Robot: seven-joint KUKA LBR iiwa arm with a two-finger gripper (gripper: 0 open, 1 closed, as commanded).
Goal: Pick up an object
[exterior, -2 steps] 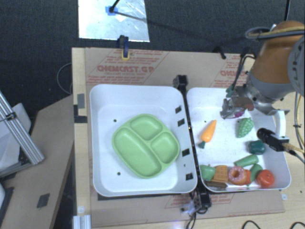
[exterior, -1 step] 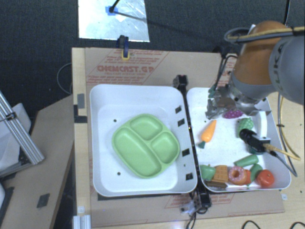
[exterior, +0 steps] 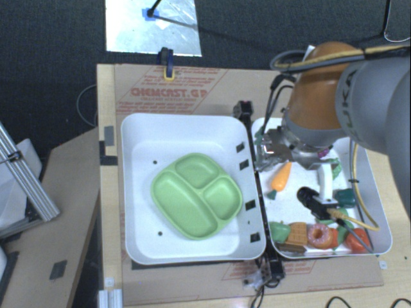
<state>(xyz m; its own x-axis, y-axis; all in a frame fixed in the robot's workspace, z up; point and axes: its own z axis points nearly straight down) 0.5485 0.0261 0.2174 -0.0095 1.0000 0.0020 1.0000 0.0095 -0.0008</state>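
Because the toys crowd the right bin [exterior: 379,236], the arm hangs there, its hand [exterior: 277,151] just at 12 o'clock of the toy carrot [exterior: 280,177] (whether spread or pinching, I cannot tell); the green divided plate [exterior: 196,196] lies alone in the left bin [exterior: 138,133].

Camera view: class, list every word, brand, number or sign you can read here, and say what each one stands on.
"CHEMCAST GP": red print on the brown board behind the left bin.
Smaller red print around it and along the board's front edge: too blurred to read.
Dark lettering on the grey arm: cut off, not readable.
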